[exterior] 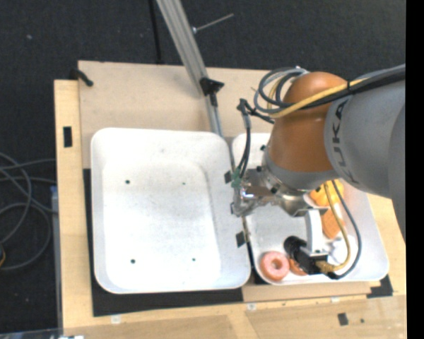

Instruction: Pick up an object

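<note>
Pink ring (274,264) flat, hole up, arm-side bin (373,256) front edge; gripper (249,196) nr, state can't tell.

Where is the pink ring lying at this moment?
In the camera view the pink ring lies in the right bin, in its lower-left corner, close to the wall that stands next to the left bin.

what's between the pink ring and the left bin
Only the two bins' adjoining rims, in the camera view; the pink ring lies close to the left bin.
</note>
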